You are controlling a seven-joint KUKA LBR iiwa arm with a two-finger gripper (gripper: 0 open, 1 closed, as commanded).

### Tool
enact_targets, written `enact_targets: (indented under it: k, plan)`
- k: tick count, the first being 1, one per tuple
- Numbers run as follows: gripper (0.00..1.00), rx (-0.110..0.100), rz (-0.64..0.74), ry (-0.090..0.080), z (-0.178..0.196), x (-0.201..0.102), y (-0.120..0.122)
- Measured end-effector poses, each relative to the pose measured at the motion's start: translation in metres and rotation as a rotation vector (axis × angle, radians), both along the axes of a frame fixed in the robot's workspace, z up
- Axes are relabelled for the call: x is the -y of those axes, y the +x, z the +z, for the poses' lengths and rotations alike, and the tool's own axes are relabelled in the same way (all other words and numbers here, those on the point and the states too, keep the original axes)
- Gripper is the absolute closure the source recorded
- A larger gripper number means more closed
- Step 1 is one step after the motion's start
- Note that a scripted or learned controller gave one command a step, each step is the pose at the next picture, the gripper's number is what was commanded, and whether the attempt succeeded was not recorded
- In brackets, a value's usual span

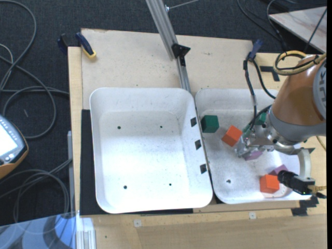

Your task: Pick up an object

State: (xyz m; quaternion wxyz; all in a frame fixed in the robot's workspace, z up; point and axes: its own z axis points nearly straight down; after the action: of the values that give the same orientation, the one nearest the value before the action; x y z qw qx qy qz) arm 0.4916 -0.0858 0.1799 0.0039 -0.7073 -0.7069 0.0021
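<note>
In the right bin (pixel 228 191) lie a green cube (pixel 209 123), an orange block (pixel 232 136), a second orange cube (pixel 269 183) near the front, and a purple piece (pixel 280 169) beside it. My gripper (pixel 249 150) is low over the bin's middle, just right of the first orange block. A small purple object (pixel 252 154) shows right at the fingertips; whether it is held I cannot tell. The arm's orange band and grey wrist hide the bin's right part.
The left bin (pixel 104 139) lies next to the right one. A metal pole (pixel 163 22) slants up from the bench's back. Clamps sit at the board's corners, and cables lie on the dark floor around the bench.
</note>
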Motion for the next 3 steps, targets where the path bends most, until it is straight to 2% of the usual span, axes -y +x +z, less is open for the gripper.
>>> enact_targets:
  k: [1,2,3]
  plan:
    - [1.0,0.022,0.003,-0.006,0.095,0.015,0.058]
    - [1.0,0.021,0.002,-0.006,0.316,0.045,0.085]
    - [0.0,0.01,0.002,-0.004,0.311,0.045,0.085]
